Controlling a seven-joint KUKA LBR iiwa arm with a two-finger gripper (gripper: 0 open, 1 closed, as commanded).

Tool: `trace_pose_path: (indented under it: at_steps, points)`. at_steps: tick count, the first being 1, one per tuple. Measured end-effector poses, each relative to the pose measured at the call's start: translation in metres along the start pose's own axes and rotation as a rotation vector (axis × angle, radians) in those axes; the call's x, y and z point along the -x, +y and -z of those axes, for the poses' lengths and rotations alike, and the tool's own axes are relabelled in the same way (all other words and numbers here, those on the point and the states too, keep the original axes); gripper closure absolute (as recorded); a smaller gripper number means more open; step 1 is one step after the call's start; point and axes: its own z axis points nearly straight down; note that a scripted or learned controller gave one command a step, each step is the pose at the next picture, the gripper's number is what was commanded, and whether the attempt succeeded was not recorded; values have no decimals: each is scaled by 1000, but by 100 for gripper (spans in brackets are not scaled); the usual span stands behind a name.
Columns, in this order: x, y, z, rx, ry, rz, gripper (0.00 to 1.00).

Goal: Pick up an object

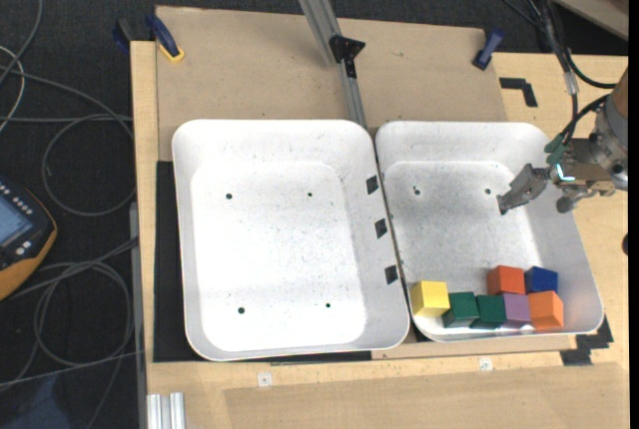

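Observation:
Several small coloured blocks lie huddled along the front edge of the right bin (469,150): a yellow block (431,296), two green blocks (463,307), a red-orange block (507,278), a blue block (541,278), a purple block (516,306) and an orange block (546,309). My gripper (541,199) hangs over the right side of that bin, behind the blocks and apart from them. Its two dark fingers (517,190) are spread open with nothing between them.
The left bin (190,148) sits beside the right one, a row of black clips along the shared rim. A slanted metal pole (319,3) rises from the back of the bench. Blue clamps hold the board's far corners. Cables lie on the floor to the left.

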Motion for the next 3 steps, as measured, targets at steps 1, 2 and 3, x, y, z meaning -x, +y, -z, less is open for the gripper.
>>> trace_pose_path:
  at_steps: [1,2,3]
  points:
    - [0,1,2,5,-1,0,0]
    - [-7,-5,-57,-2,1,-1,0]
    - [-14,-3,-102,-3,1,-1,0]
